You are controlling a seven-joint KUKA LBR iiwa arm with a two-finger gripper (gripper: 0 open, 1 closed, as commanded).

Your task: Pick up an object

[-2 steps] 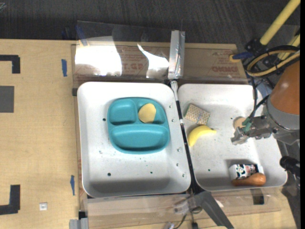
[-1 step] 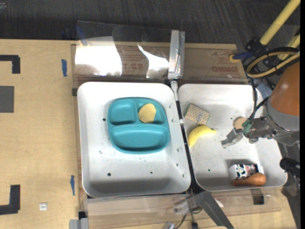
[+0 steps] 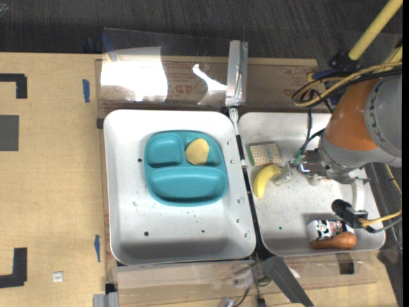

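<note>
Arm (image 3: 383, 117) is grey with a rounded orange band. Black and yellow cables run along it.

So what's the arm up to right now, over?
Gripper beside yellow banana, right white bin. Nothing held. Tan sponge close behind banana.

Floor (image 3: 192, 5) along the top is dark grey carpet with a fine weave. The bench top (image 3: 45, 171) is pale wood board, marked with black corner brackets (image 3: 18, 85) and short strips of blue tape (image 3: 85, 89). A clear plastic sheet (image 3: 160, 75) behind the bins catches a bright glare from overhead light. Brown cardboard (image 3: 281, 75) lies beside it.
</note>
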